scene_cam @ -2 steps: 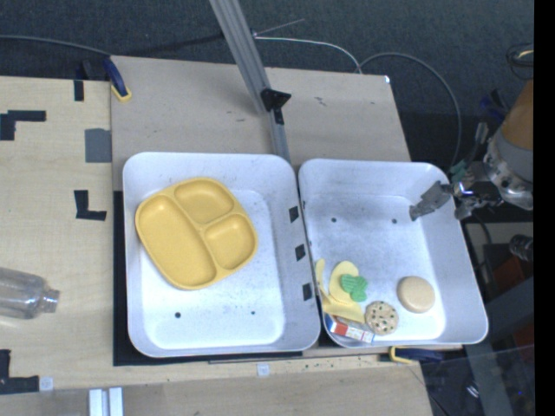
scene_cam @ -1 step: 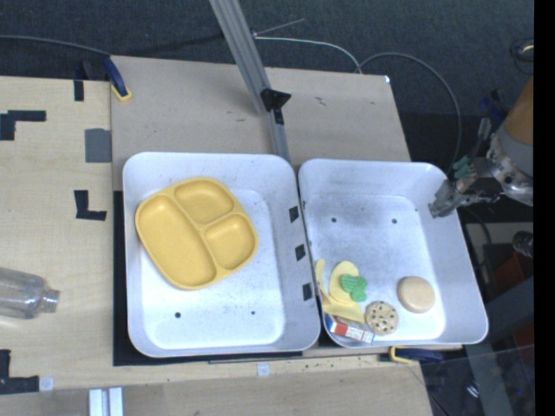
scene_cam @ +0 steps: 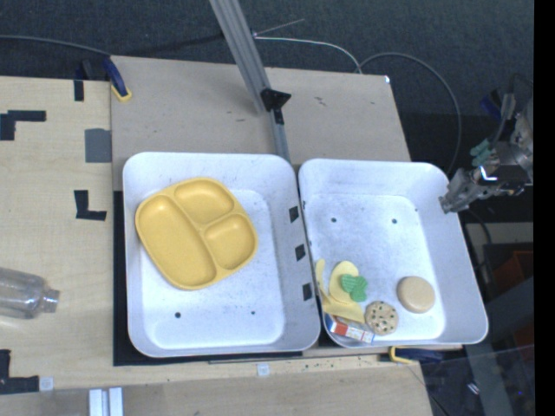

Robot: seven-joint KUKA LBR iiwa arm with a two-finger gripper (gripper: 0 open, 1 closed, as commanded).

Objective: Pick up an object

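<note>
Beyond right bin rim: gripper, touching nothing.

a yellow divided plate lies in the left bin. the right bin holds a cookie, a tan round piece and a banana; the pincer sits just beyond its right rim.

Place: we take this for a robotics lab.
Bench: we see bare plywood with black tape marks.
Bins: two white trays.
Cables: loose over dark carpet.
</note>
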